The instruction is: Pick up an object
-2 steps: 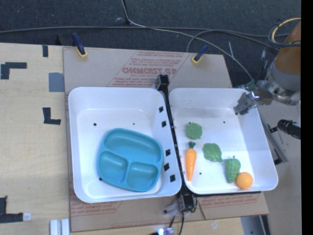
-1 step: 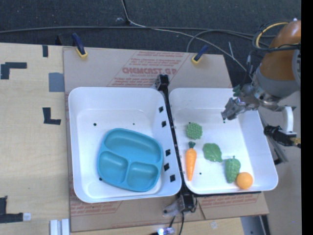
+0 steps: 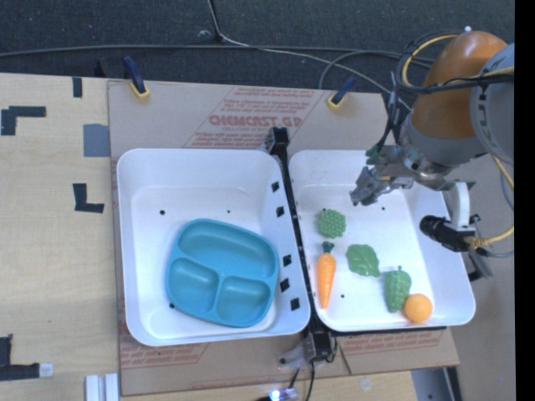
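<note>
The broccoli [image 3: 332, 222] is my nearest target, and I judge it light, stiff and hollow like the other toy food, so it should neither crush nor sag; its knobbly round head gives my gripper [image 3: 365, 192] something to bite, and I would close across the widest part of the head rather than the short stem. It is a small green lump, bumpy on top, lying in the right bin [image 3: 435, 257] near the divider, just above the carrot [image 3: 325, 277]. A flat leaf [image 3: 363, 260], a pepper [image 3: 396, 287] and an orange [image 3: 418, 307] lie further toward the front corner. My gripper hangs over the back of that bin, near the broccoli but apart from it, holding nothing; whether it is spread or closed I cannot tell.
</note>
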Motion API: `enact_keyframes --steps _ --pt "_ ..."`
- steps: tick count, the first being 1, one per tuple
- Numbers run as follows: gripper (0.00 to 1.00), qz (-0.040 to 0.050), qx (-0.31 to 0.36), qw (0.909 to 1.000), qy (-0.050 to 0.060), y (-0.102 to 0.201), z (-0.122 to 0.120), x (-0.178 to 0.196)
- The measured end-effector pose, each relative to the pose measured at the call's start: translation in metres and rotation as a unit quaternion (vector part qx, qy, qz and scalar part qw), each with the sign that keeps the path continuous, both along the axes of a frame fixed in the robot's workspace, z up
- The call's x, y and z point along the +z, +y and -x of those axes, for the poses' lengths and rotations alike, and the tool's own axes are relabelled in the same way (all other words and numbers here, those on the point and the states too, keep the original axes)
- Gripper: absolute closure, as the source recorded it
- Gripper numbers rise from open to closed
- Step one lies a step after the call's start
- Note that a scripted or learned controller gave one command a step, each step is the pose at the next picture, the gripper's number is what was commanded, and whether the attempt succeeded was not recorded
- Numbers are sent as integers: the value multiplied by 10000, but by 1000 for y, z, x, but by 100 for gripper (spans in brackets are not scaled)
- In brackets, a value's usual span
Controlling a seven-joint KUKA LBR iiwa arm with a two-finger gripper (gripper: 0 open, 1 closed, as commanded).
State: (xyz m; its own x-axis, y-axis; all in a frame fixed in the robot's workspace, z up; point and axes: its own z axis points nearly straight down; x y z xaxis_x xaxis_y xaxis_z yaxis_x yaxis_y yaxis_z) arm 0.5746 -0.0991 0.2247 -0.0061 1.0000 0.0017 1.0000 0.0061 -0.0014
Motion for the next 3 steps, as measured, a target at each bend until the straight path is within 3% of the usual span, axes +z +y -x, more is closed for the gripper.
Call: enact_keyframes --steps 3 --pt "100 5 0 10000 9 160 34 -17"
